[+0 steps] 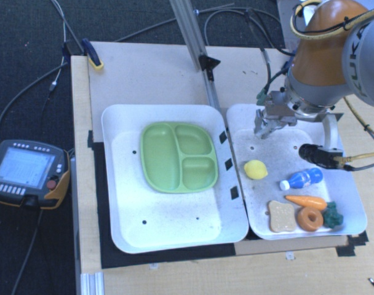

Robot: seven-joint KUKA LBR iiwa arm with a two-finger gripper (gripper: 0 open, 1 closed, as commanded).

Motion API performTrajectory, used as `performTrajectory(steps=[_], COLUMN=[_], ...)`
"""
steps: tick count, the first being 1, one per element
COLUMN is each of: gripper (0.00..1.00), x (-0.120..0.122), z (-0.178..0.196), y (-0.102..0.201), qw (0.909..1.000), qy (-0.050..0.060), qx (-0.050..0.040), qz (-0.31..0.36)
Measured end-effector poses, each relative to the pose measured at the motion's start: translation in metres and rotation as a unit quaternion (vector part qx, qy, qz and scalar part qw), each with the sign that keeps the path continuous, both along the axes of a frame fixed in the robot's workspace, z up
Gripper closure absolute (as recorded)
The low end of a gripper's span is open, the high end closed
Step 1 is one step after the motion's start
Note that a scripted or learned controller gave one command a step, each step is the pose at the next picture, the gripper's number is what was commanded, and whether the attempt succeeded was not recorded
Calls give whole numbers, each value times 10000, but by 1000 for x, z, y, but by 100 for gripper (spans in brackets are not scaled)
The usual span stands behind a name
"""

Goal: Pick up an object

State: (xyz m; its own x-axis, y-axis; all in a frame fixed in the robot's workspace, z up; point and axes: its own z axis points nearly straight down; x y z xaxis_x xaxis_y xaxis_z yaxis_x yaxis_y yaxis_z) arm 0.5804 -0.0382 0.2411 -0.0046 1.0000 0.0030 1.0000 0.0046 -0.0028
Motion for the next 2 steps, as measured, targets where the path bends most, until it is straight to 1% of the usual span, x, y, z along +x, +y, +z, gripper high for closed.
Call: performTrajectory(steps=[1, 2], gripper=[100, 100], x=[-18, -40], z=[-14, -4], y=[47, 98], qw=[10000, 10000], qy=[8, 2], qx=[-2, -1], qz=[2, 4])
